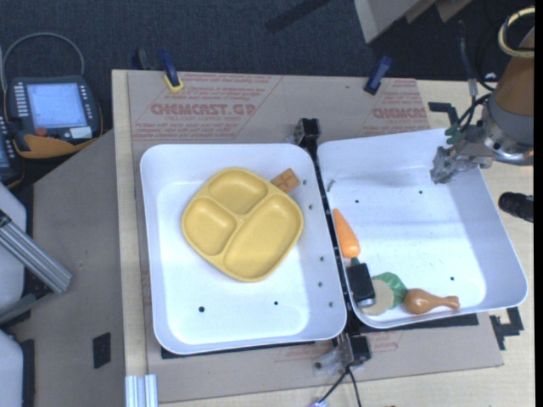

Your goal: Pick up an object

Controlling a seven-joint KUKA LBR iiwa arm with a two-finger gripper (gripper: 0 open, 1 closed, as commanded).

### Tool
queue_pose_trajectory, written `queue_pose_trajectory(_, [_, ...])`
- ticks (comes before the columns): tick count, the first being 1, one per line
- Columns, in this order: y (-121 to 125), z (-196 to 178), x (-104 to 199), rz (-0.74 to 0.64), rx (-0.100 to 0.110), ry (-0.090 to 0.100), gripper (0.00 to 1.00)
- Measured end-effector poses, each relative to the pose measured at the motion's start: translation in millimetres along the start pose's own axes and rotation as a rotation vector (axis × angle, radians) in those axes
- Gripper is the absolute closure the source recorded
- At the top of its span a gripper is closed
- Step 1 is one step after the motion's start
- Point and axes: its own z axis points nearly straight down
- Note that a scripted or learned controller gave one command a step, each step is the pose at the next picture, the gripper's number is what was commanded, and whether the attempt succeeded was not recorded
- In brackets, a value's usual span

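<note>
Carrot (346,234) against the right bin's (501,261) left wall, well below-left of the gripper (445,167); drumstick (428,300), green piece (392,281) and black block (361,283) crowded along the near rim. Broad bare floor between these and the fingertips. Cannot tell the finger spacing. Yellow divided plate (243,224) far left

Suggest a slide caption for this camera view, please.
Gripper hovers over the right bin; carrot and drumstick lie untouched.

2 white bins (170,303), 1 yellow divided plate (243,224), 1 carrot (346,234), 1 drumstick (428,300), 1 wood block (286,180)
</note>
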Motion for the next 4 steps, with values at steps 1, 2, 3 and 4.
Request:
queue_pose_trajectory(1, [8, -61, 5, -0.001, -0.002, 0.0, 1.0])
queue_pose_trajectory(2, [9, -77, 4, 0.0, 0.003, 0.001, 1.0])
queue_pose_trajectory(3, [-3, -76, 53, -0.003, 0.01, 0.005, 1.0])
queue_pose_trajectory(4, [-21, -76, 104, -0.005, 0.011, 0.006, 1.0])
